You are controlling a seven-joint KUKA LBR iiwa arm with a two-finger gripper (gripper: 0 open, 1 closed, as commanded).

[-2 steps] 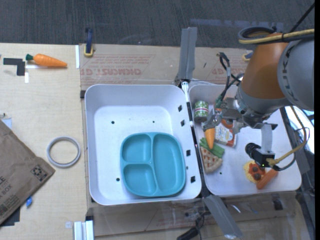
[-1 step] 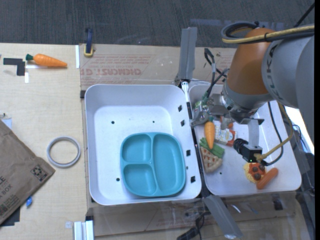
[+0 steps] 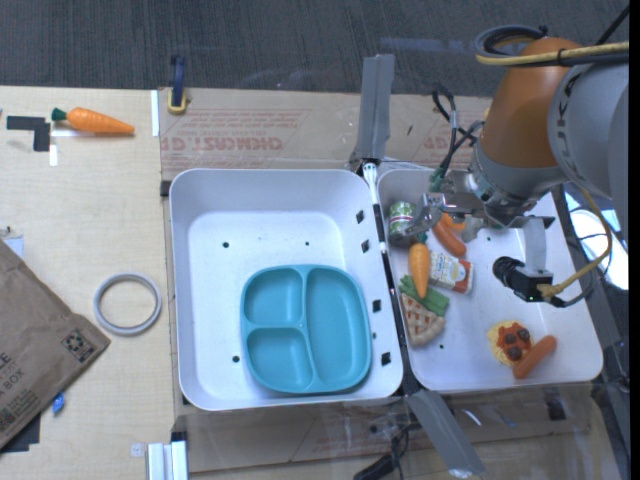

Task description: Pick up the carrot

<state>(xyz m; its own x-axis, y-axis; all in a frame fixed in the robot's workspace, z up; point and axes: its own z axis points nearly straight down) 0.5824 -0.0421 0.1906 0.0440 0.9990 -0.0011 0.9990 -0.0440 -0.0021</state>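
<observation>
The carrot (image 3: pixel 419 267) lies in the right bin (image 3: pixel 570 363) beside the waffle (image 3: pixel 423 318), looks like light, stiff, slick plastic, so I'd grab mid-body across its width; can't tell the claw's (image 3: pixel 446 211) state from here.

carrot (image 3: pixel 419 267): orange, green top
plate (image 3: pixel 305 328): teal
bins (image 3: pixel 200 268): white
arm (image 3: pixel 560 108): grey, orange band
tape ring (image 3: pixel 127 302): grey
waffle (image 3: pixel 422 318): tan, grid pattern

The arm (image 3: pixel 545 118) hides the claw and the right bin's (image 3: pixel 575 368) far corner.
</observation>
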